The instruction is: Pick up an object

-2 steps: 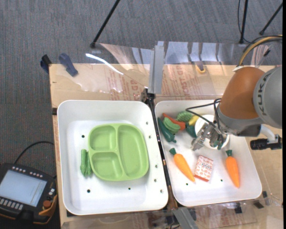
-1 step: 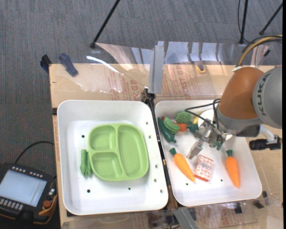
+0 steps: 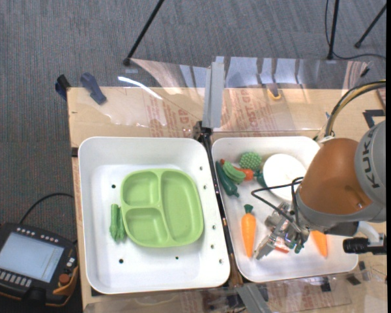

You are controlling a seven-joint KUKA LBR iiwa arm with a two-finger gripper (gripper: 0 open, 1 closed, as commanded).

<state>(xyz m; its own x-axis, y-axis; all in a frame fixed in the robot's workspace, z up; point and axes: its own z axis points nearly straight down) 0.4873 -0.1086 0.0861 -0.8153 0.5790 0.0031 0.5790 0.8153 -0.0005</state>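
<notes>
The grey arm bears the letters "KU"; mirrored red lettering on the bench tape is unreadable.

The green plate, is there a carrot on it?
No, the green plate has nothing in its three sections; the carrot lies in the right bin, next to the gripper.

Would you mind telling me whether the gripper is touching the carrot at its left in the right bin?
Apart. The camera view shows a strip of white bin floor between the gripper and the carrot.
</notes>
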